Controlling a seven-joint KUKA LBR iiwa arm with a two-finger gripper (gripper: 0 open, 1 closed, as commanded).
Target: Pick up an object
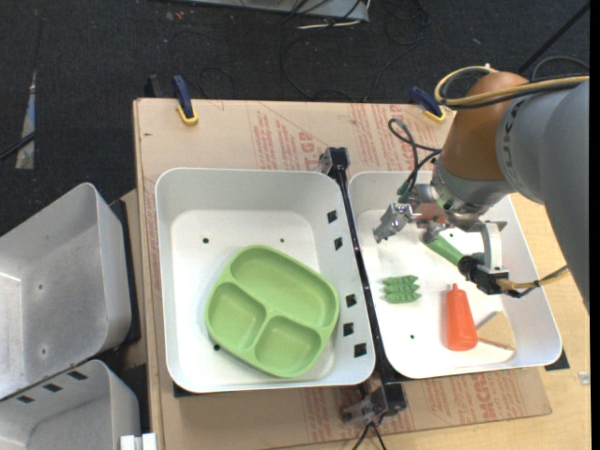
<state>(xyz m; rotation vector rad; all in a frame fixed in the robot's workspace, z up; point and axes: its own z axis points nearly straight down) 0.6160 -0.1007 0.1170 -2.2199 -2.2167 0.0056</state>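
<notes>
While the tool (pixel 427 221) hangs in the right bin's (pixel 534 345) upper part, its state impossible to tell, the orange carrot-shaped toy (pixel 459 319) at lower right looks light, stiff and slippery, best pinched across its thick middle.

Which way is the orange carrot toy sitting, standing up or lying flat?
Lying flat. The orange carrot toy rests lengthwise on the floor of the right bin, narrow end toward the far side, apart from the small green piece.

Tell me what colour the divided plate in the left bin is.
Light green; the three-compartment plastic plate shows clearly in the camera view.
</notes>
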